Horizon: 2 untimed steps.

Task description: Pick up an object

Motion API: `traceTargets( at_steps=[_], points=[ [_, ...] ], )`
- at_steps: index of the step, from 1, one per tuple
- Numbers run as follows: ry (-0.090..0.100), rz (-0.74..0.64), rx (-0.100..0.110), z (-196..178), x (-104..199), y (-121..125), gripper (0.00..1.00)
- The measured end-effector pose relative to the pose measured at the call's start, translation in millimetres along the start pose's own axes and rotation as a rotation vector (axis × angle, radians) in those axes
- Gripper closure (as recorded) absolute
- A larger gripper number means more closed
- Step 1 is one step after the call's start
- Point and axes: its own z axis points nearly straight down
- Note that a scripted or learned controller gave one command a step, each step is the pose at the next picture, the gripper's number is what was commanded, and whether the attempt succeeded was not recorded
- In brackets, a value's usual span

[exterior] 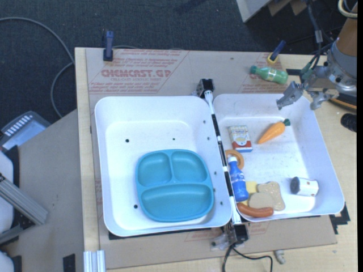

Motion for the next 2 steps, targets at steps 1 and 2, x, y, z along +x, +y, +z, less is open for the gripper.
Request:
traceTargets(
  at_steps=[1, 2],
  points=[
    [0.000, 0.001, 0.001, 65.9, -33.0, 28.4, 0.00],
    [0.001, 0.000, 0.001, 171.1, -18.2, 25.6, 0.00]
  ],
)
